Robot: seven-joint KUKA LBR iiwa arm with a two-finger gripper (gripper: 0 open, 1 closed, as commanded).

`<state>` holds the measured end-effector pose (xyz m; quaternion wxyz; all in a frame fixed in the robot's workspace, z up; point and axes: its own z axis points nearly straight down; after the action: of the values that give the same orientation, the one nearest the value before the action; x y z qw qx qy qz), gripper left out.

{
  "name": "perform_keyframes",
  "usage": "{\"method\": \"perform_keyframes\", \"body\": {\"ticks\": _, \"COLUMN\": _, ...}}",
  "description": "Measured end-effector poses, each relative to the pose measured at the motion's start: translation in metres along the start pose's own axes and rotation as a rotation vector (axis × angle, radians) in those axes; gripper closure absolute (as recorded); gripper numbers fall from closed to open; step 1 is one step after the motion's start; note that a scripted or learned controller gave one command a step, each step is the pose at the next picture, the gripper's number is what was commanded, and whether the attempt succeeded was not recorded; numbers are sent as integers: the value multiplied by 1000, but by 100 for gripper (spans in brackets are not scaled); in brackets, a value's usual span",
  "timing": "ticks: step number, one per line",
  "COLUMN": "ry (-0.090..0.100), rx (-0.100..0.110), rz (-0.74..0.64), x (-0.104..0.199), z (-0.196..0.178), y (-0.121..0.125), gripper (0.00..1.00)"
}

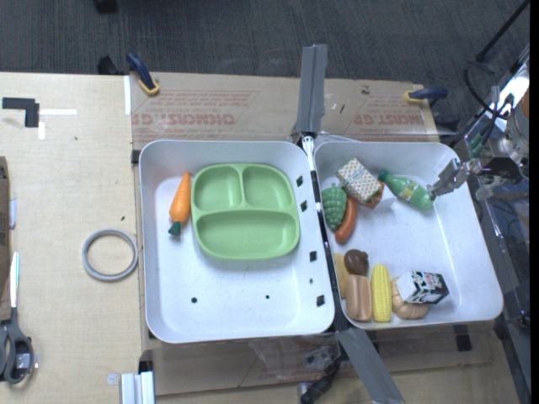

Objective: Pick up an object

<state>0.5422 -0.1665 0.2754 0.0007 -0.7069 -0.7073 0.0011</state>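
Observation:
My gripper (444, 183) hangs at the right bin's (459, 251) far right, just beside the cap end of a green bottle (406, 189) lying on the floor; I cannot tell whether it touches the bottle. Left of the bottle sit a patterned box (360, 180), a green bumpy fruit (334, 202) and a red-orange sausage (345, 220). Along the near side lie a brown piece (356, 262), a hot dog bun (357, 295), a corn cob (381, 293), a black-and-white carton (424, 287) and a bread piece (410, 310).
The left bin (227, 305) holds a green divided plate (246, 210) and a carrot (179, 199) at its left wall. On the bench to the left lie a tape ring (110, 253) and scissors (15, 343). A grey divider post (312, 91) stands between the bins.

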Motion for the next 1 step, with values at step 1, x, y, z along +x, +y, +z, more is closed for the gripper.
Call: {"method": "perform_keyframes", "body": {"ticks": 1, "ry": 0, "rx": 0, "rz": 155, "x": -38, "z": 90, "y": 38, "gripper": 0}}
